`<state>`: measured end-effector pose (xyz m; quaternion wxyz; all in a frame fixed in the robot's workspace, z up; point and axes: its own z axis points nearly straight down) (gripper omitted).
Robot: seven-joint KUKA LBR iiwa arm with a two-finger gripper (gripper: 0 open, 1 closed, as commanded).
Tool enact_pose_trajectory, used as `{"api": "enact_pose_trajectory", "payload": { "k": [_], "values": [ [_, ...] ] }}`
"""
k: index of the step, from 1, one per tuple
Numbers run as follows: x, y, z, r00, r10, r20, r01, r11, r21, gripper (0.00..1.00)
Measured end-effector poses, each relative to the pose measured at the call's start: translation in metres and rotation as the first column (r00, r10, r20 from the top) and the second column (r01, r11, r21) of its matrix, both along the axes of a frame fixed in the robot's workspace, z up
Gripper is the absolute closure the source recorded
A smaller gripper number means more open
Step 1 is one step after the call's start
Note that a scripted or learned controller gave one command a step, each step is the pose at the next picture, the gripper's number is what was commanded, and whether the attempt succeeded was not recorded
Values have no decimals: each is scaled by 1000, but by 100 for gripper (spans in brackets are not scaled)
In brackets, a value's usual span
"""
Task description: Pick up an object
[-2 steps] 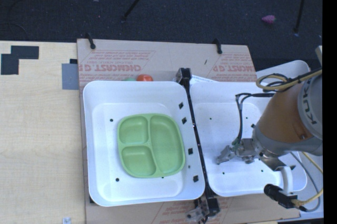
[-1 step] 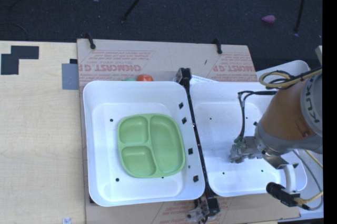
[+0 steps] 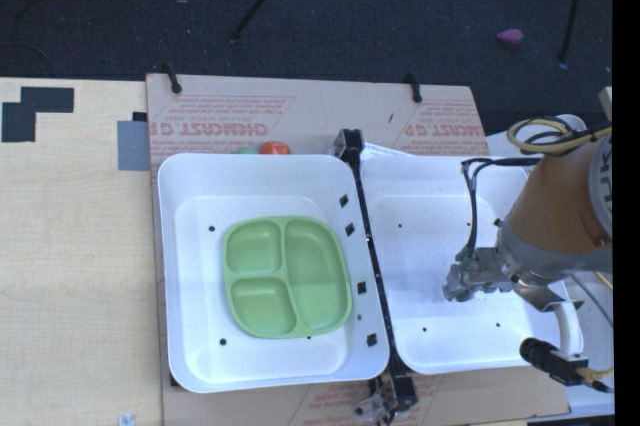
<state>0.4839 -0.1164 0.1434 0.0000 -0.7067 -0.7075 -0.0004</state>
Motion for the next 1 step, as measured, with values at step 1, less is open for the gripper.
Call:
{"api": "enact_pose_trajectory", "payload": {
  "k": [1],
  "values": [
    [5,-4,62,1000,0,3,0,1000,-1,100]
  ]
}}
